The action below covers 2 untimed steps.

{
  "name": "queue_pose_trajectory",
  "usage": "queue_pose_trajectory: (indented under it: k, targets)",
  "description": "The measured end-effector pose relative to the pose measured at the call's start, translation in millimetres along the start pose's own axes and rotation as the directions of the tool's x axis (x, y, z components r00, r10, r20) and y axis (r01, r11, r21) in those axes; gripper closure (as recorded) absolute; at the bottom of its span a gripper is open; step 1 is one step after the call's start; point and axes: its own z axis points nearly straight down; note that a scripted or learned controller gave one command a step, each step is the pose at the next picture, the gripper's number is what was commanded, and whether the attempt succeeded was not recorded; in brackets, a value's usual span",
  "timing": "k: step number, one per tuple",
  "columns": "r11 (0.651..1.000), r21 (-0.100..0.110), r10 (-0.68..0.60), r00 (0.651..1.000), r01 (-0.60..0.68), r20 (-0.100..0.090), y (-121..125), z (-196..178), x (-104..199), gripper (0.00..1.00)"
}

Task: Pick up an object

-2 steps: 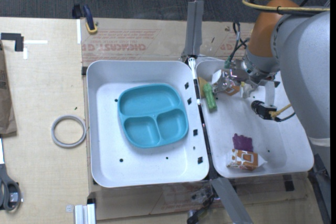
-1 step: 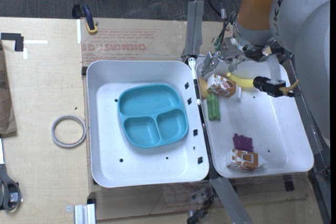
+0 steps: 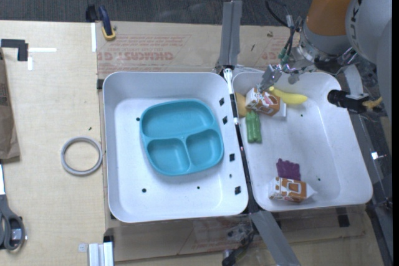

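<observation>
1. Nearest the camera, an orange-and-white carton (image 3: pixel 290 189) lies in the right bin (image 3: pixel 349 152), touching a purple item (image 3: pixel 287 167).
2. Gripper (image 3: pixel 272 76) hovers at the bin's far left corner above a snack packet (image 3: pixel 263 102); its opening cannot be judged.
3. Banana (image 3: pixel 288 95) and green object (image 3: pixel 253 128) crowd that corner.
4. Bare floor spans the bin's middle.

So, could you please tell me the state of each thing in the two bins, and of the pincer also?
Pincer: low over the right bin's far corner, above the food packet.
Blue tray: flat in the left bin, right way up.
Banana: lying free by the packet.
Food packet: lying under the pincer.
Green item: lying flat.
Purple item: lying flat.
Orange-and-white packet: lying at the near side of the right bin.
</observation>
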Motion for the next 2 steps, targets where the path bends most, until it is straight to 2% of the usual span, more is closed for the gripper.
queue_pose_trajectory:
  k: [1,2]
  targets:
    - [0.987,-0.013,-0.160,0.987,0.160,0.009,-6.8,75.2,-38.6,0.00]
    - [0.987,-0.015,-0.162,0.987,0.162,0.007,-5.5,64.1,-37.8,1.00]
